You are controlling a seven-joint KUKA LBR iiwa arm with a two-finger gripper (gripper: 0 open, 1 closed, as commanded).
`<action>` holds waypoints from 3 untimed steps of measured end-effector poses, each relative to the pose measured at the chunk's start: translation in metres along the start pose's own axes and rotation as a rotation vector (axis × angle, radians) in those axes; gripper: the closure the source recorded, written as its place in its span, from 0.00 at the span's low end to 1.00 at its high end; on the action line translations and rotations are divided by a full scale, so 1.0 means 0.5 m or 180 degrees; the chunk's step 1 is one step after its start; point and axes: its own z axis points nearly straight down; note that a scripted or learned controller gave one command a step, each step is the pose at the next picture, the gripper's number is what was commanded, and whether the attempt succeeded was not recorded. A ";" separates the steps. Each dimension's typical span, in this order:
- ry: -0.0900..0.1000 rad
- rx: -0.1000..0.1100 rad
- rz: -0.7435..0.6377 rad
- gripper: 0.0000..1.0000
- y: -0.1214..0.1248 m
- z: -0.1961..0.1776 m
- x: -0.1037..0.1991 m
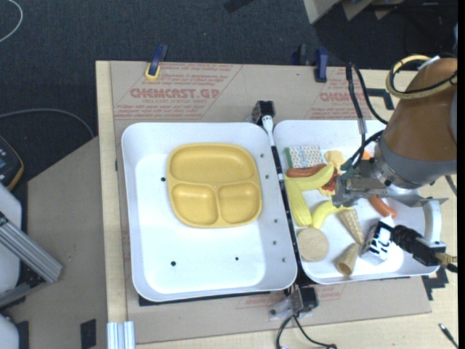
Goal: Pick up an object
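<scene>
The right bin (407,267) holds a heap of toy foods: a red sausage (309,171) lying on a yellow banana (311,183), a corn cob (298,206), a round tan cookie (314,243), two ice-cream cones (352,224) (347,259) and a green checked block (305,155). My gripper (347,190) hangs low over the middle of this bin, just right of the banana and sausage and above the upper cone. The arm's grey and orange wrist (421,133) covers the bin's right part. Nothing visibly sits in the gripper.
A yellow divided plate (215,183) lies in the left bin (196,267). An orange carrot piece (383,207) and a black-and-white item (379,242) lie near the right bin's right side. Clamps (154,64) (320,64) sit on the board's far edge.
</scene>
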 end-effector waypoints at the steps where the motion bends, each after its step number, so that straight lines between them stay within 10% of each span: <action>1: -0.0005 -0.0017 -0.0006 1.00 -0.010 -0.027 0.008; 3: -0.0005 -0.0015 -0.0003 1.00 -0.008 -0.030 0.004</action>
